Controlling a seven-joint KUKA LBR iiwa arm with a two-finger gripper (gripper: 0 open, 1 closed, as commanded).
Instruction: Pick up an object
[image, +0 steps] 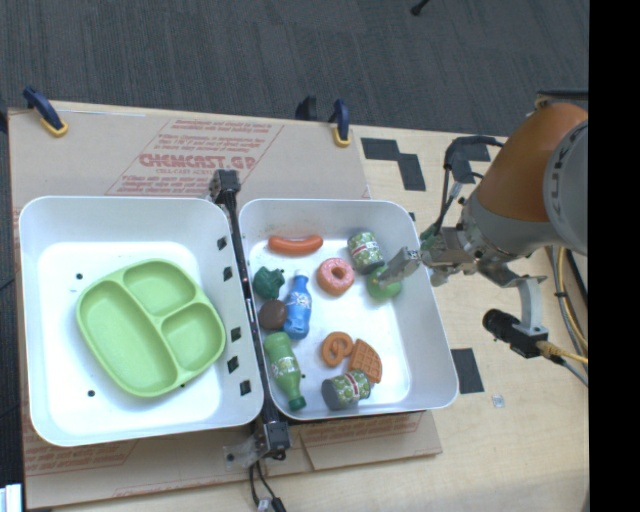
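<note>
The right bin (425, 330) holds several toy foods: a sausage (295, 243), a pink donut (334, 275), a green can (364, 250), a blue bottle (297, 305), a green bottle (284, 370), a pretzel (337, 347), a waffle (366, 361) and another can (345, 390). My gripper (399, 265) reaches in over the bin's right wall, low, at its upper right part. A round green piece (382, 289) lies right under its tip, touching or nearly so. The green can sits just to the gripper's left.
The left bin (40, 230) carries a green divided plate (150, 325). A dark green piece (267, 281) and a brown ball (271, 315) lie by the wall between the bins. Clamps (341, 122) pin the cardboard under the bins. Cables (530, 335) hang at the arm's right.
</note>
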